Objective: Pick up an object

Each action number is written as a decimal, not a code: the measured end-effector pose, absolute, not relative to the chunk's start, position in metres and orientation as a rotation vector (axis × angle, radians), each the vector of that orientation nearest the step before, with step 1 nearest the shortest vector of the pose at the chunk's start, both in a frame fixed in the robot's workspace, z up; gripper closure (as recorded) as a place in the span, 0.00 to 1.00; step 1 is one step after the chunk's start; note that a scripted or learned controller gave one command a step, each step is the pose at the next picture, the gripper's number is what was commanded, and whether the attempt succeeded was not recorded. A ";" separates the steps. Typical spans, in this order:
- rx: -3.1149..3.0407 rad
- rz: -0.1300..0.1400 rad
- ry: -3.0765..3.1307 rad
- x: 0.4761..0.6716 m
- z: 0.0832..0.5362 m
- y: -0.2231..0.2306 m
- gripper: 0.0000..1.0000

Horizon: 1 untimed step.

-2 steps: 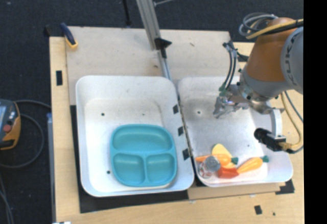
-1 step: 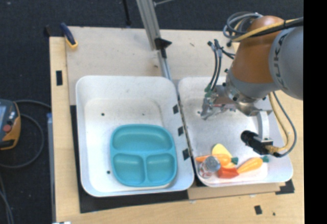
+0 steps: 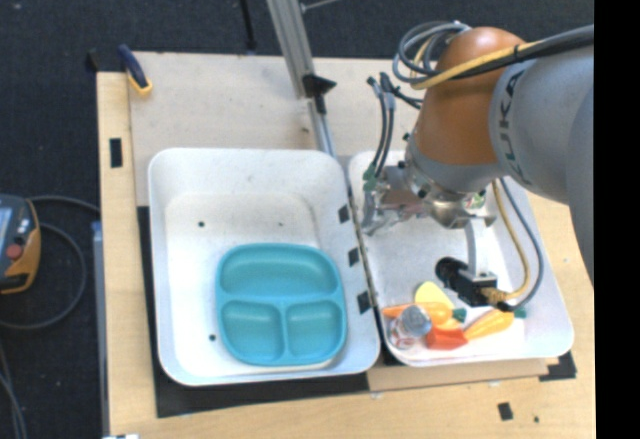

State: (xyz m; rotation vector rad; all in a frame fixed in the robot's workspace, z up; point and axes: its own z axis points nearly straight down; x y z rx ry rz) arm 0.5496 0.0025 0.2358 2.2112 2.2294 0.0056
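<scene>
The grey arm with its orange band hangs over the right bin (image 3: 545, 322). My gripper (image 3: 378, 208) is low by that bin's left wall, in its back half. A cluster of small things lies at the bin's front: a yellow piece (image 3: 434, 299), an orange carrot-like piece (image 3: 491, 325), a red-orange piece (image 3: 446, 336) and a round grey and red thing (image 3: 408, 327). A small green bit (image 3: 459, 313) sits among them. The gripper is well behind the cluster and touches none of it. Nothing shows between its fingers.
In the left bin (image 3: 180, 187) a blue divided plate (image 3: 281, 303) lies at the front right. A slanted aluminium rail (image 3: 292, 32) rises behind the bins. A blue and yellow tool (image 3: 134, 68) lies at the bench's back left corner.
</scene>
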 end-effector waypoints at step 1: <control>2.214 0.002 2.231 0.535 0.238 0.042 1.00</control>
